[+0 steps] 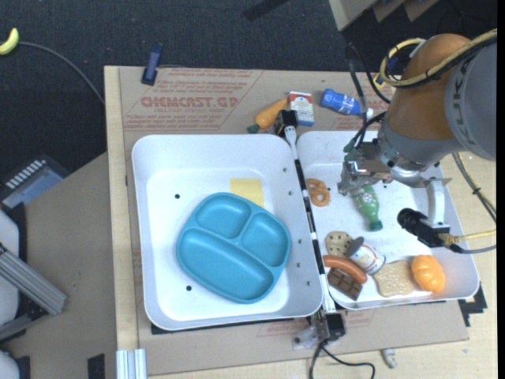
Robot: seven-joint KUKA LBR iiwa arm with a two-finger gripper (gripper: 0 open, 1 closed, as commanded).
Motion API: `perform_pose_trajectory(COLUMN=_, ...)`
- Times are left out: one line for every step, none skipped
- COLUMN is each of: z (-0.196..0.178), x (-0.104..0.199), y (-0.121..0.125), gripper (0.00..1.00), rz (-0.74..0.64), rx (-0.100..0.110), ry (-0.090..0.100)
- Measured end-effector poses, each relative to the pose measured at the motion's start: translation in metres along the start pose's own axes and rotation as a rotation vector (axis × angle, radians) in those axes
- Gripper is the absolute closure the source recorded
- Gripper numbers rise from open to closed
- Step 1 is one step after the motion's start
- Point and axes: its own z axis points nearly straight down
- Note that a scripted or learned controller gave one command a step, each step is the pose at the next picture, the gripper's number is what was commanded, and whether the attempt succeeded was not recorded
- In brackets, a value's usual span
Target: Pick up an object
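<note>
A fixed camera looked down at a slant on a bench topped with brown cardboard (197, 101) printed in red lettering.

Nearest the camera, at the bench's front edge, a small black clamp (331, 324) sat where the two white bins met. In the right bin (465, 279), the front corner held a cluster of play food: a hot dog (344, 265), a dark waffle-like piece (347, 283), a chocolate-chip cookie (338, 241), a slice of bread (393, 279) and an orange pumpkin-shaped piece (427, 272). A green bottle (368, 206) lay further in, just below the gripper (361, 174), and a pretzel (317, 191) lay near the dividing wall. Whether the claw was open or closed could not be told.

The left bin (150, 172) held a blue divided plate (233, 247), with a yellow square (247, 189) touching its far edge.

Beyond the bins, on the cardboard, lay an orange item (270, 114), a small carton (301, 107) and a blue item (341, 101). The grey arm (430, 93) entered from the right. Dark carpet (71, 22) surrounded the bench, crossed by a thin cable (67, 58).
</note>
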Motion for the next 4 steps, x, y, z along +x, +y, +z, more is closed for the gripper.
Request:
perform_pose_trajectory(z=0.001, x=-0.001, y=0.0, gripper=0.0, rz=0.001, rx=0.001, ry=0.0)
perform_pose_trajectory(z=0.001, x=-0.036, y=-0.086, gripper=0.0, rz=0.004, rx=0.004, ry=-0.001)
perform_pose_trajectory(z=0.098, x=-0.051, y=-0.089, gripper=0.0, rz=0.001, rx=0.002, ry=0.001)
perform_pose_trajectory(z=0.099, x=-0.037, y=-0.046, gripper=0.0, rz=0.002, rx=-0.003, ry=-0.001)
